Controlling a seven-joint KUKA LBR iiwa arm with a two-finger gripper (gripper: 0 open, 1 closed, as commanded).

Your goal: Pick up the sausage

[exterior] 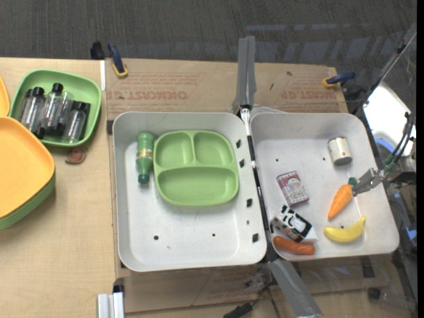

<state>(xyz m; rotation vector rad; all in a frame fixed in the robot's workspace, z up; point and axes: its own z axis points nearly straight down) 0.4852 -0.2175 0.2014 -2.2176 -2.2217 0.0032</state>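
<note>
The sausage (293, 246) is a short red-orange link lying flat in the right bin (311, 134), at its front left corner close to the front rim. A small black-and-white packet (291, 224) lies just behind it, touching or slightly overlapping its top edge.
The right bin also holds a yellow banana (344, 232), an orange carrot (339, 201), a pink box (292, 187) and a silver can (340, 151). A small metal piece (368, 181) sits by the carrot's green top. The left bin (192, 244) holds a green divided plate (196, 166) and a green bottle (144, 156).
</note>
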